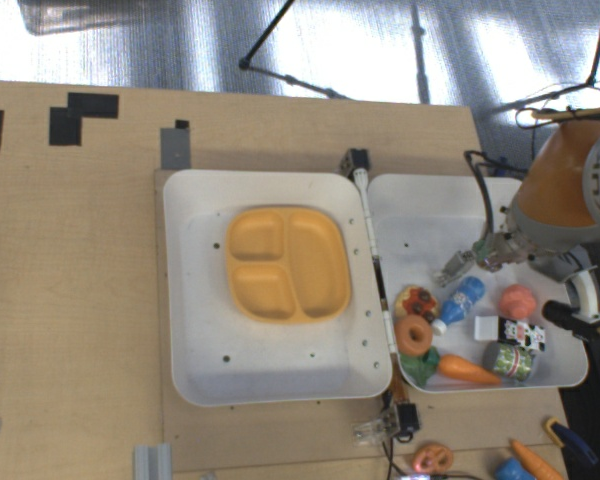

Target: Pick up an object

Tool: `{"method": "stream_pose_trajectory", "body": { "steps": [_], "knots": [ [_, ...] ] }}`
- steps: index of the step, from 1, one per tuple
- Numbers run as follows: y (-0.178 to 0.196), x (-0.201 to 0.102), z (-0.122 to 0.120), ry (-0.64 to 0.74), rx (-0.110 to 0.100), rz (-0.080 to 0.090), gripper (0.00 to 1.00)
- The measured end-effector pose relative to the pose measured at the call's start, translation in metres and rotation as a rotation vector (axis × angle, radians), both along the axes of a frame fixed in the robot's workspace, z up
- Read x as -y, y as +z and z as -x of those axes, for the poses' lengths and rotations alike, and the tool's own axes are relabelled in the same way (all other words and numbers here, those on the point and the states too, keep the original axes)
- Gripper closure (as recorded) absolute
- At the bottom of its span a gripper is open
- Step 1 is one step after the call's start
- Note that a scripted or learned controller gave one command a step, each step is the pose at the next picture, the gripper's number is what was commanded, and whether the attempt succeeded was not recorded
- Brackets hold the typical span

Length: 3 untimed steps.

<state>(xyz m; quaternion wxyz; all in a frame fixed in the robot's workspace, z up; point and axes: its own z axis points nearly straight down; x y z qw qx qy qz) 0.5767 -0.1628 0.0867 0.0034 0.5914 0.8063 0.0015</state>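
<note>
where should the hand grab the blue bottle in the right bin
Probably across the blue bottle's body, from above. It lies on its side, tilted, with its white cap toward the donut. Closing across the narrow width suits that pose; the upper right side has the most free room.

One fixed camera is mounted above the surface (70,298), looking down at a slant. The far edge of the surface lies toward the top of the frame, with grey floor (180,28) beyond it. Both white bins fall within the field: the left bin (195,268) sits near centre frame, the right bin (410,218) toward the right edge. The arm (570,183) enters from the right side. The vantage is moderately distant, taking in both bins whole.
</note>
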Motion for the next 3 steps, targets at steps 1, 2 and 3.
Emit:
{"method": "stream_pose_trajectory", "body": {
  "steps": [1, 2, 3],
  "knots": [
    [0.001, -0.039, 0.028, 0.208, 0.003, 0.003, 0.00],
    [0.012, -0.040, 0.026, 0.208, 0.010, 0.004, 1.00],
    [0.124, -0.098, 0.027, 0.040, -0.001, -0.001, 1.00]
  ]
}}
